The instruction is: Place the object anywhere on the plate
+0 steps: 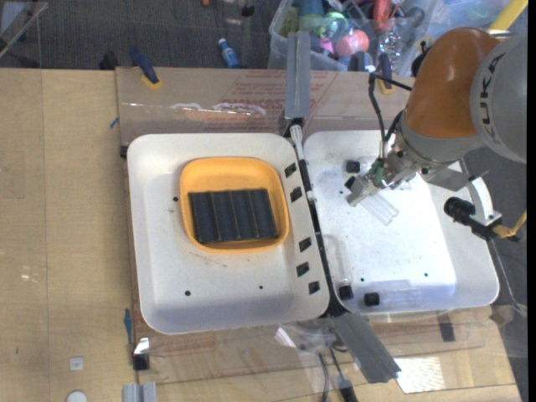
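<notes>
Two shallow white bins point(159, 300) are being borne side by side on a tan wooden bench point(59, 224), with a clear tub of coloured toys point(360, 15) sitting at the upper centre of the frame. A yellow square plate point(233, 172) with a dark ribbed block point(233, 216) on it is being held in the left bin. Over the upper middle of the right bin, the grey two-finger gripper point(362, 189) is being hung beside a small clear piece point(381, 208); its state cannot be told.
</notes>
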Robot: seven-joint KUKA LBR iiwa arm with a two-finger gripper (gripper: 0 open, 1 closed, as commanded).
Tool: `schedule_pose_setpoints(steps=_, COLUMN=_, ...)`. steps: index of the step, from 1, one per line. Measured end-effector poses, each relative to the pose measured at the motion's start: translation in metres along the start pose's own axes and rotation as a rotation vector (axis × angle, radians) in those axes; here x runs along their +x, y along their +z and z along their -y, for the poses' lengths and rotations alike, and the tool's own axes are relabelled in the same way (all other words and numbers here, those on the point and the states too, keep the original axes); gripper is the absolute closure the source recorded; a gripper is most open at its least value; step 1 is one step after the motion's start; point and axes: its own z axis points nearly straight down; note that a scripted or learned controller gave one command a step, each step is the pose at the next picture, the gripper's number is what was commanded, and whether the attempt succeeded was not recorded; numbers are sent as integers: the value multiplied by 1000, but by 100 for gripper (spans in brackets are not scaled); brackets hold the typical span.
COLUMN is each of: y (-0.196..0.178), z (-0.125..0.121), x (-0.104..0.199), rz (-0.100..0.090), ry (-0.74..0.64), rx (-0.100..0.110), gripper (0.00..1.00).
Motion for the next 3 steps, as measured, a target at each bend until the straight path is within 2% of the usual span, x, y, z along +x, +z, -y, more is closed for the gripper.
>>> schedule_pose_setpoints(steps=1, y=0, z=-18, x=22, rz=0, ry=-105, rx=-1, gripper=100)
schedule_pose_setpoints(steps=2, y=0, z=-18, x=22, rz=0, ry=-105, rx=-1, gripper=0)
schedule_pose_setpoints(steps=3, y=-1, z=-45, x=-44, rz=2, ry=-233, rx=-2, gripper=0)
